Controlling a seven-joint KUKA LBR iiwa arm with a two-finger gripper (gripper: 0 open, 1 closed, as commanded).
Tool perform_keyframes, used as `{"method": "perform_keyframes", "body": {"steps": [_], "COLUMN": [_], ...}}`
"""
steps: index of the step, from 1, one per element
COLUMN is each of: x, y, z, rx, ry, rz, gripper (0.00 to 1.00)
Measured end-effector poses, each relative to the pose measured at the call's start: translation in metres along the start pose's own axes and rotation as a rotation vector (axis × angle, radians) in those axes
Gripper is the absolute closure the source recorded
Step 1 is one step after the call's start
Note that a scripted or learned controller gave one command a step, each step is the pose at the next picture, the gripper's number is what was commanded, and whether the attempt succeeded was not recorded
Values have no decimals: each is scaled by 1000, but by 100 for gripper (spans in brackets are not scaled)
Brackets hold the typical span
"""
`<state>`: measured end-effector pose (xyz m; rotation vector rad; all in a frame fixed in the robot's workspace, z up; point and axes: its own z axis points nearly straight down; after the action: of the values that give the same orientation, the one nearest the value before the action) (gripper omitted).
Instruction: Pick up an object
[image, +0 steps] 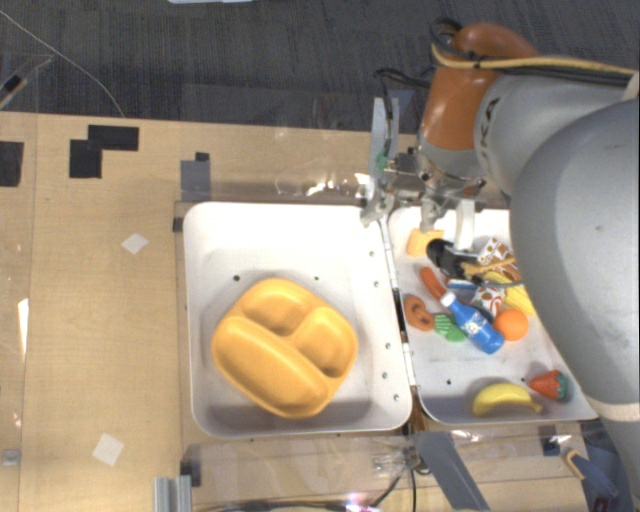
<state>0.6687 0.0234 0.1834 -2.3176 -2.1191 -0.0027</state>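
Yellow and lumpy, a big plastic dish (285, 345) sits alone in the left bin (200, 300). The right bin (440, 405) holds small toys: a banana (505, 398) near its front edge, a blue bottle (473, 325), an orange ball (511, 325). The pincer (450, 225) hangs over that bin's far edge; whether it is released or clenched, I cannot tell.

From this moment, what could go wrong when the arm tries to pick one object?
1. The small toys in the right white bin lie crowded; the blue bottle touches its neighbours, so fingers may catch two things.
2. The gripper hangs near the divider between bins and might strike it.
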Motion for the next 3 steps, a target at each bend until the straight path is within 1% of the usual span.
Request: {"method": "perform_keyframes", "body": {"steps": [1,2,3], "x": [-97,-1,91], "y": [-43,-22,-13], "z": [-3,-2,-2], "rx": [-5,-3,-3], "ry": [-5,1,2], "rz": [-59,59,162], "gripper": [0,0,0]}}
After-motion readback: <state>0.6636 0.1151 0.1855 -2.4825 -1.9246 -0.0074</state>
